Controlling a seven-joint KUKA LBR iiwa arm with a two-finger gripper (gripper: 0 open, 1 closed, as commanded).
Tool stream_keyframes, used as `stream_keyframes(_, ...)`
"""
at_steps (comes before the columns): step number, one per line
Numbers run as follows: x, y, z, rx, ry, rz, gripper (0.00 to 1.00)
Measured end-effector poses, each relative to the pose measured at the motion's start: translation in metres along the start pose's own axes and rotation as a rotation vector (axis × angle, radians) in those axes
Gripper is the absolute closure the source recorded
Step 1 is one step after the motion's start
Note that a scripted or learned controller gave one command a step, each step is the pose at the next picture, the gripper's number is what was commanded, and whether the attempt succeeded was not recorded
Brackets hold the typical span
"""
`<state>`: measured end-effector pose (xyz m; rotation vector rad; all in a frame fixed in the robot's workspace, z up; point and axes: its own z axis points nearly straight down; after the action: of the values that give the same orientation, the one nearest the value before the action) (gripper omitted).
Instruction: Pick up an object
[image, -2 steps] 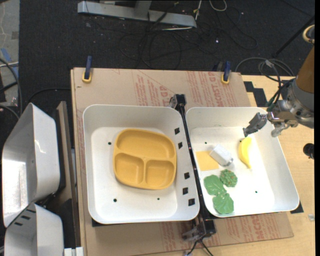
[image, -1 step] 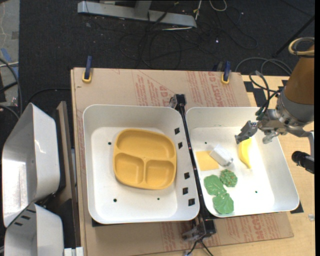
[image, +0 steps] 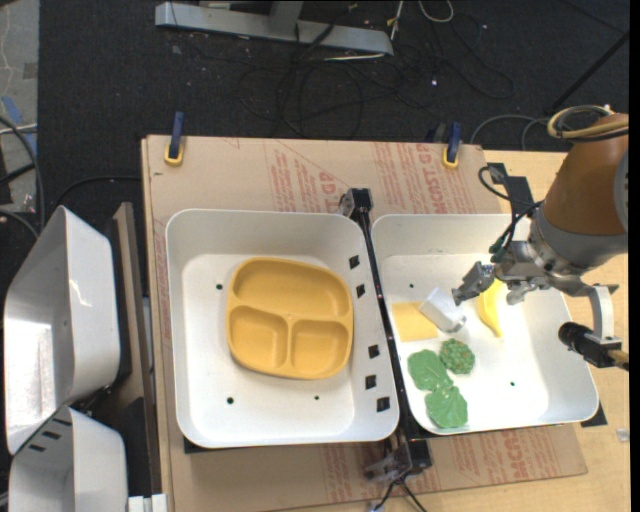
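A brown bench board (image: 300, 175) carries two shallow white bins side by side, the left bin (image: 190, 330) and the right bin (image: 560, 385), their inner rims touching along a row of black clips. The grey arm (image: 590, 215), with its orange band, reaches in from the right and hangs over the right bin's upper half. In the left bin lies a yellow compartment tray (image: 291, 318) — three sections, set slightly askew. The right bin holds the small things: a flat yellow square (image: 410, 322) near its left wall, three green leafy pieces (image: 444, 380) clustered below it (two touching, the lowest close to the front wall), and a yellow banana-like piece (image: 490, 310) just right of the square. The gripper (image: 455, 305) sits low between the square and the banana-like piece; whether its jaws are parted or closed cannot be told.
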<state>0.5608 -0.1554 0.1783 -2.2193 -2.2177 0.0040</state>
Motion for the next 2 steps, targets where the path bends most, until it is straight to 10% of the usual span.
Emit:
stream_keyframes(1,0.005,0.002,0.044,-0.001,0.0,0.0,0.0)
stream_keyframes(2,0.004,0.003,0.032,-0.005,-0.002,0.0,1.0)
